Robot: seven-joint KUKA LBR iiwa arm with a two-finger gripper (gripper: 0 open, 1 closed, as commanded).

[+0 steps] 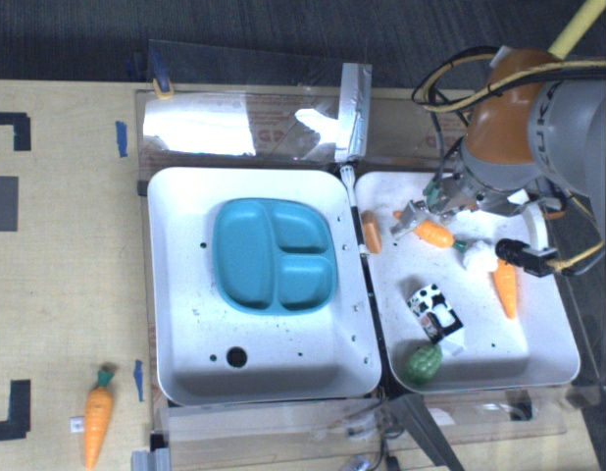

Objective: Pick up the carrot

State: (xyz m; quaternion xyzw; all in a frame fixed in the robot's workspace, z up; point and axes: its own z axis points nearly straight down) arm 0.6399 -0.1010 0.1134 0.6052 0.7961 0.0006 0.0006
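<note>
Over in the right-hand bin point(538, 366), up near the 11 o'clock corner, the gripper point(426, 212) hangs just above the floor with a small orange carrot piece point(435, 235) touching or nearly touching its tips. Honestly I can't tell whether the claw is open, closed or actually pinching anything, the view is too cluttered there.

Thing is, there's more than one carrot around. Another carrot point(506, 289) lies at about 3 o'clock in that bin, a stubby orange bit point(371, 233) sits right against the divider at 9 o'clock, and a whole carrot with green top point(97, 415) lies out on the bench at 7 o'clock of the left bin point(176, 263), well apart from the arm. So the piece by the claw looks like the target, my guess anyway.

What could go wrong: the carrot is tapered and slick, so a squeeze off-centre could squirt it sideways. It's also near the bin's back wall and the divider, so tight room at 12 and 9. A white lump point(477, 255) sits just beside it at 4 o'clock and could get nudged. More open floor toward 6 o'clock, before the black-and-white toy point(435, 312) and green ball point(422, 362). The blue tray point(274, 253) is out of the way.
</note>
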